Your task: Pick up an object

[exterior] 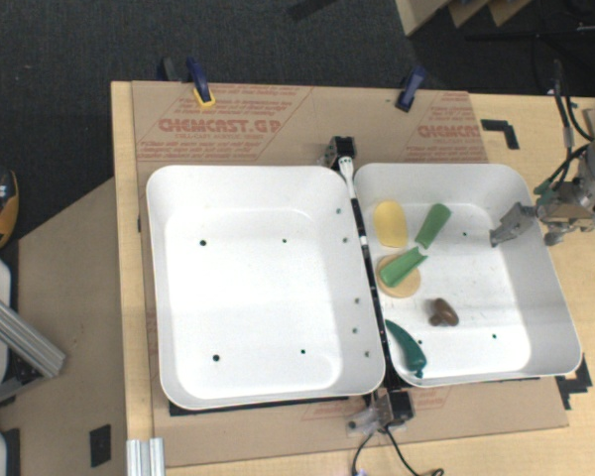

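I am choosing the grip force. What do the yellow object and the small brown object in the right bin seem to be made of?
Yellow object: probably soft plastic or foam, matte, with rounded edges and no glare. Small brown object: unclear, maybe rubber or plush; dark, dull and lumpy, too small to tell.

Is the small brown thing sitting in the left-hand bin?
No, the brown object lies in the right bin, near the green brush.
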You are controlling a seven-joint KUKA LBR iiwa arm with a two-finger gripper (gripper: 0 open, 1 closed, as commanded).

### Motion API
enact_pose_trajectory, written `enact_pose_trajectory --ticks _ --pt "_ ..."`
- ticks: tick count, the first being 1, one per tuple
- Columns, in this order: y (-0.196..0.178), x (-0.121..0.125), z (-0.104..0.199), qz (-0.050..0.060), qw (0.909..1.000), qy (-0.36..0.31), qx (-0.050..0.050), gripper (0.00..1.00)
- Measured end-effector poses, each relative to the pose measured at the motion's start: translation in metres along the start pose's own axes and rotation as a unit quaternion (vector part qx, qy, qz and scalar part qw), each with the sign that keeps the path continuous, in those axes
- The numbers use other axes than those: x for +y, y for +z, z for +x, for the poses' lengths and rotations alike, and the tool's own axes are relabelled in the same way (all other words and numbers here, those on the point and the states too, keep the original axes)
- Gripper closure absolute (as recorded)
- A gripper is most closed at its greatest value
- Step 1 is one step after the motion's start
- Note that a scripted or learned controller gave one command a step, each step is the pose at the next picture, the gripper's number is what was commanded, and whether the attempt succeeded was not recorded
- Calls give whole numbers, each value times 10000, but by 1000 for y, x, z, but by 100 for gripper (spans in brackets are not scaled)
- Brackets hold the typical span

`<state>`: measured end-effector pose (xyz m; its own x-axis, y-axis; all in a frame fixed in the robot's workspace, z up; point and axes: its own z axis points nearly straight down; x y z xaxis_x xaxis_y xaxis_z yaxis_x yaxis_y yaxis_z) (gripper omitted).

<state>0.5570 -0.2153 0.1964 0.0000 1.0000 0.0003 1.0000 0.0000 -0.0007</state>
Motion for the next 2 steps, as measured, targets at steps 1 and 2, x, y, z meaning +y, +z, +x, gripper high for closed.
enact_pose_trajectory --ticks 1,2 --pt "-264 -8 -10 -108 9999 -6 -50 0" --pt "-265 -8 -9 -39 10000 -8 -30 100"
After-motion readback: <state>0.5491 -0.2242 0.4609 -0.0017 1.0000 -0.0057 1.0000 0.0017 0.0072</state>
